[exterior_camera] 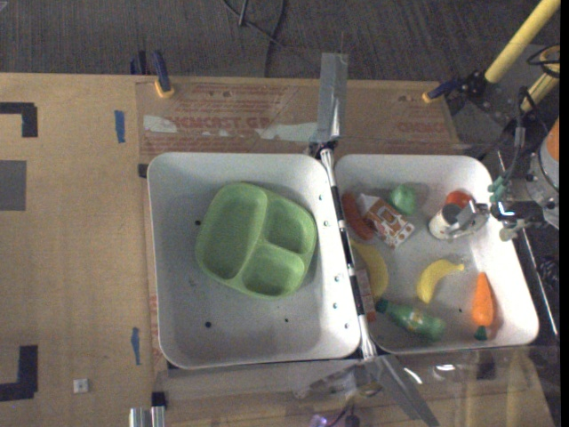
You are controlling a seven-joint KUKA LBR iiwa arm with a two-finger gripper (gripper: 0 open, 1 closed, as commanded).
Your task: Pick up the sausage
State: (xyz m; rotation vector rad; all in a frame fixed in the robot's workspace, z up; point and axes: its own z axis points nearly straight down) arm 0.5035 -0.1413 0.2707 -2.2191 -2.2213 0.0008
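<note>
The sausage (354,216), a reddish curved piece, is seen in the right bin (524,327), lying at its left wall, just beside the small printed carton (389,221) and above the yellow curved piece (373,269) that lies along the same wall; nothing is closed around it and it rests on the bin floor, so the pick is judged as not yet done. The hand (508,210) is seen at the right rim of the same bin, near the white cup with a red top (453,214), and well apart from the sausage, with the carton and the green round piece (404,197) lying between; whether its parts are apart or together cannot be told, because it is small and dark against the rim, and no object is seen in it. The banana (437,277), the carrot (482,302) and the green bottle (411,319) are left in the lower part of the bin, away from the target. The left bin (178,327) carries the green divided tray (258,238); it takes no part in the work. The whole task is therefore judged to remain: the hand must be brought across the bin to the left wall, lowered over the sausage, closed and lifted; the closeness of the wall and of the carton may make the grasp difficult.
</note>
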